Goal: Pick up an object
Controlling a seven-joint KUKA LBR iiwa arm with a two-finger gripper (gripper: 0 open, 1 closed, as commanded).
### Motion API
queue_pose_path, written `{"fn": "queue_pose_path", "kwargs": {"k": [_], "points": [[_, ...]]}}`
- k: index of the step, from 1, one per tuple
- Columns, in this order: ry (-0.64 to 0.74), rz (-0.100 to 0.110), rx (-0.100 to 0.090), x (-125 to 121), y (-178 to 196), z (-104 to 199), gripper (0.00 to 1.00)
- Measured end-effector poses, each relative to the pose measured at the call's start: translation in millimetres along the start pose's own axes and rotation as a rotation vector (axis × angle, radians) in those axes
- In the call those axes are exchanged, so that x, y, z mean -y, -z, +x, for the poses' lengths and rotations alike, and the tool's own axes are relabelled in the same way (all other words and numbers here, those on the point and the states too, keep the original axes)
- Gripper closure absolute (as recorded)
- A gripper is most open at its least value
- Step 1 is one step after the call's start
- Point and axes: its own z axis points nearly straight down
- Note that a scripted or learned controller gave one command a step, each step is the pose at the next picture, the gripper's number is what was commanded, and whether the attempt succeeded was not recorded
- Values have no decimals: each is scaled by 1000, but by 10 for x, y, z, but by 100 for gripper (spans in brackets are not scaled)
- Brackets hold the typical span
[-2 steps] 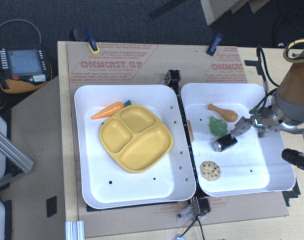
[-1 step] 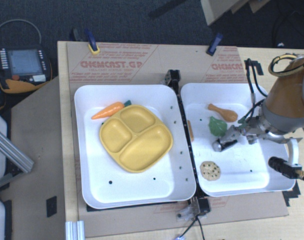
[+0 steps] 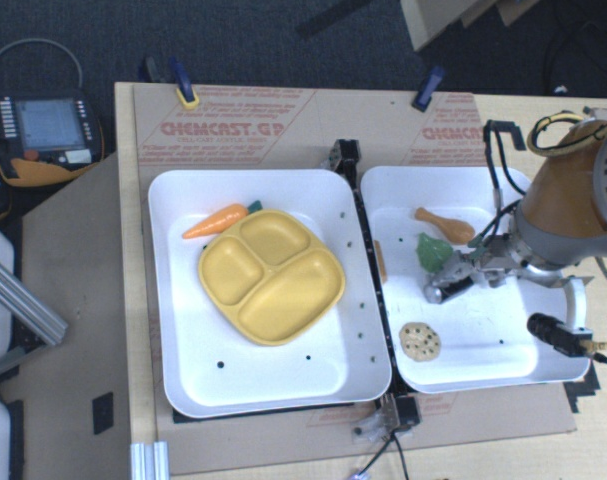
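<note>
Green toy (image 3: 434,252) just above hand (image 3: 445,289); drumstick (image 3: 446,225) beyond; cookie (image 3: 420,341) below; hand's spread cannot be told.

Arm (image 3: 573,203) cut off at right edge; gripper (image 3: 445,286) fingertips too small to read.

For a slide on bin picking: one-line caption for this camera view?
Gripper low in the right bin beside a green toy, cookie nearby.
</note>
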Motion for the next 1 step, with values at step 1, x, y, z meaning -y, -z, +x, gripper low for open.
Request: {"fn": "queue_pose_path", "kwargs": {"k": [1], "points": [[-2, -21, 7, -56, 167, -16, 100]]}}
